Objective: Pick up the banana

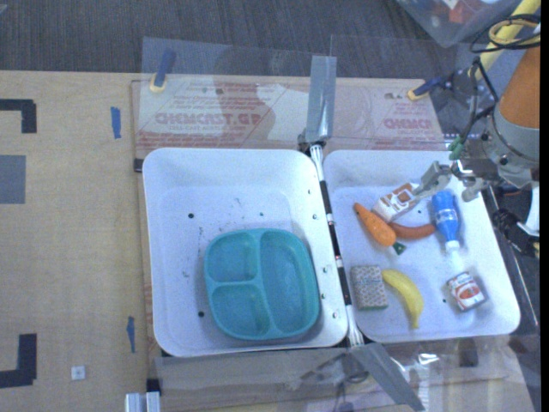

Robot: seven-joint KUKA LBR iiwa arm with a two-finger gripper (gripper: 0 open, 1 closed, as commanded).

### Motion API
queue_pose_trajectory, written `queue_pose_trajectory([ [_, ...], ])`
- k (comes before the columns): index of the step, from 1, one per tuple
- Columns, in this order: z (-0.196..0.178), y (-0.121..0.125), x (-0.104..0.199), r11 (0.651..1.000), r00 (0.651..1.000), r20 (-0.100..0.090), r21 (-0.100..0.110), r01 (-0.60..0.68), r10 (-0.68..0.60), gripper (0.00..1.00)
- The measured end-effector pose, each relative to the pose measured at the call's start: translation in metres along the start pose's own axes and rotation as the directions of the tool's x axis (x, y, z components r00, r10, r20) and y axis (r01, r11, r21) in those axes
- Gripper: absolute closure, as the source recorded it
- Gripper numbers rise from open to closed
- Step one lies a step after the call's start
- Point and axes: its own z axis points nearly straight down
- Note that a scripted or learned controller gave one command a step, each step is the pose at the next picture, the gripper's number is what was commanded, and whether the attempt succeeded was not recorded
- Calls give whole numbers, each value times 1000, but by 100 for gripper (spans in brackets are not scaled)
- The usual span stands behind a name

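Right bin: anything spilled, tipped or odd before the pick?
Nothing spilled or broken. The blue plastic bottle lies on its side in the right white bin, and the small red-and-white can rests tilted. The yellow banana lies clear, close beside the speckled sponge. Dark specks dot the left white bin by the teal divided tray.
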Motion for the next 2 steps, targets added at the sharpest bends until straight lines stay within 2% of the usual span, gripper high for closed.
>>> queue_pose_trajectory([
  [1,86,44,50,1000,1000,0,1,30,-30,0],
  [2,156,13,35,1000,1000,1,-11,1,-1,0],
])
